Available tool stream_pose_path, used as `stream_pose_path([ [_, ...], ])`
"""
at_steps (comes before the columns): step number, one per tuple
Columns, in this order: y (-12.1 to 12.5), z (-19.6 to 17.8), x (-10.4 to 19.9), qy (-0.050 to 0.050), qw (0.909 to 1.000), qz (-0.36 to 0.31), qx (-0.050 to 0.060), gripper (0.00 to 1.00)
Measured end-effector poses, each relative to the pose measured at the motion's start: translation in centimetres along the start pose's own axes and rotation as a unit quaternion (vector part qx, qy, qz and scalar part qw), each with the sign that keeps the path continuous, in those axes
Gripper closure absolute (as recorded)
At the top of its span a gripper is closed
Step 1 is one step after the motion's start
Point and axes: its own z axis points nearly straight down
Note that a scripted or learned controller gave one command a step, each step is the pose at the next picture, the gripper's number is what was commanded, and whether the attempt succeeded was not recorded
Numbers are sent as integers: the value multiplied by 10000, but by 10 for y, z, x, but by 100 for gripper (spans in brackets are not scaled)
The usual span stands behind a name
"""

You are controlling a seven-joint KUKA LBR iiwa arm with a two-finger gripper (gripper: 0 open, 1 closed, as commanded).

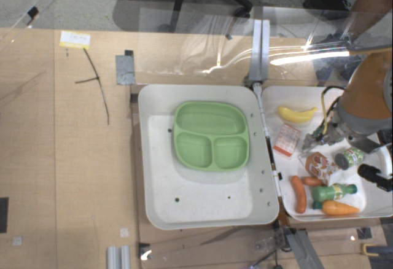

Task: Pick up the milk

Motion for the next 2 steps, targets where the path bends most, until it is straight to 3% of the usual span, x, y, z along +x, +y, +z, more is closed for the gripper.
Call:
stream_pose_path([
  [1,-46,1,49,5,9994,349,5,0],
  [2,-74,-51,48,-3,9856,1688,-3,0],
])
